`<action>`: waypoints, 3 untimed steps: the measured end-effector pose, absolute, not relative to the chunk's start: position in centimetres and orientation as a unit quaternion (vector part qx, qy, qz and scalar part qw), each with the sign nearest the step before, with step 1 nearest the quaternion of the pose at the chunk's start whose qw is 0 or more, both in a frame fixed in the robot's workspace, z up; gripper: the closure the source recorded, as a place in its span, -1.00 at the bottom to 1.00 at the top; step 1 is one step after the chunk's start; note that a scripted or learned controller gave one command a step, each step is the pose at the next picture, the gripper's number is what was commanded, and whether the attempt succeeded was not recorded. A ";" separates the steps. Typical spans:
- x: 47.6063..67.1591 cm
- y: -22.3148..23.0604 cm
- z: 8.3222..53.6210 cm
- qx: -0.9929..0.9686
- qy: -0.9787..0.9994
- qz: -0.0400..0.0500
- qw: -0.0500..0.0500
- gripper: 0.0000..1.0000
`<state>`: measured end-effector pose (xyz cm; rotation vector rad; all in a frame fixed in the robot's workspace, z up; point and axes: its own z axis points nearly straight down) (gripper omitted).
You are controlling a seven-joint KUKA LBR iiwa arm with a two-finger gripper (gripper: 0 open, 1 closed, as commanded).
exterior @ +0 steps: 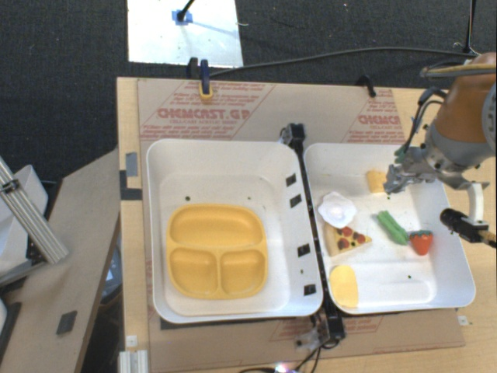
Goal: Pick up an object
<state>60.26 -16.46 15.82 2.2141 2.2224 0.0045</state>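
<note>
One end effector [394, 182], fingers indistinct, arm cropped

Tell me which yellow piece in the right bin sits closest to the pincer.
The small yellow block at the bin's far edge, just left of the pincer. The yellow oval lies at the near edge, far from it.

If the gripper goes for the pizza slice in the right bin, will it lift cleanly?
Probably awkward. The pizza slice lies flat on the bin floor, so fingers may slide over it. It looks rigid, likely light plastic. The fried egg touches its corner and may shift.
</note>
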 end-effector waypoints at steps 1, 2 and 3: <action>61.3 -16.6 21.8 0.705 0.709 0.002 0.003 1.00; 61.4 -16.6 26.4 0.705 0.709 0.002 0.003 1.00; 61.6 -11.8 25.0 0.704 0.710 0.001 0.000 1.00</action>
